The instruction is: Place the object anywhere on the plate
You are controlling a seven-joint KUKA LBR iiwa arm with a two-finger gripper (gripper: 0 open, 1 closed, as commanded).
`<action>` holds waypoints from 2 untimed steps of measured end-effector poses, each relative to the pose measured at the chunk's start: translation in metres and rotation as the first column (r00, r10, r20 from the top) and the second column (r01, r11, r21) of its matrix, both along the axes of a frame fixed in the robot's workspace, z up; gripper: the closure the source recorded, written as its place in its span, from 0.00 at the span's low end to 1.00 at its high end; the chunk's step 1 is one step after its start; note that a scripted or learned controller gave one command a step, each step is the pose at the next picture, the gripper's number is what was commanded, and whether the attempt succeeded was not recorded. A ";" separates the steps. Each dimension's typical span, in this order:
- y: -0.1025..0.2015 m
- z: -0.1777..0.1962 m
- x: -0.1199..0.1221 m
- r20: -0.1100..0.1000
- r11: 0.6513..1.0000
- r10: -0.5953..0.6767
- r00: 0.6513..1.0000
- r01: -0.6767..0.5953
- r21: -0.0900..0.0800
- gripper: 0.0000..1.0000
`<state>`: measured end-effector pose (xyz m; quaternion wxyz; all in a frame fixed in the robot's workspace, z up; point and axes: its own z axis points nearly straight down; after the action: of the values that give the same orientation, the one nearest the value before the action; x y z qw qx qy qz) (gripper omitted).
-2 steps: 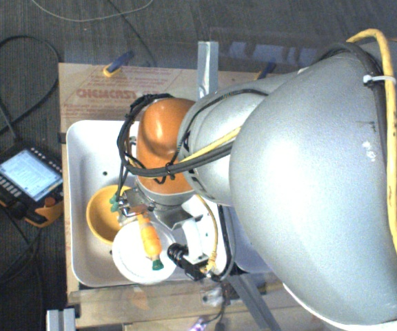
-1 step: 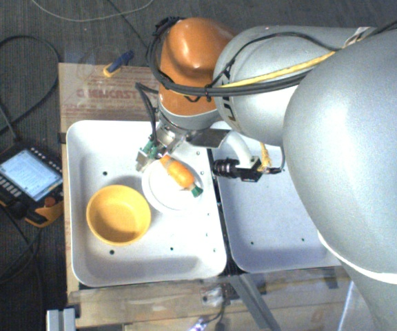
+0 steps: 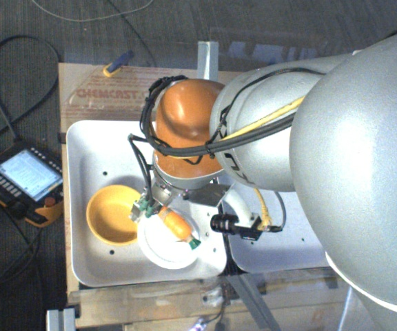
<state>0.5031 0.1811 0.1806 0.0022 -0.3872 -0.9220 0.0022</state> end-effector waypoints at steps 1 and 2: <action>0.040 -0.068 0.085 0.003 0.999 0.045 0.999 -0.045 0.000 1.00; -0.018 -0.018 0.084 0.002 0.999 0.036 0.999 -0.036 0.000 1.00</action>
<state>0.5874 0.1628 0.1627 0.0010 -0.3704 -0.9289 0.0019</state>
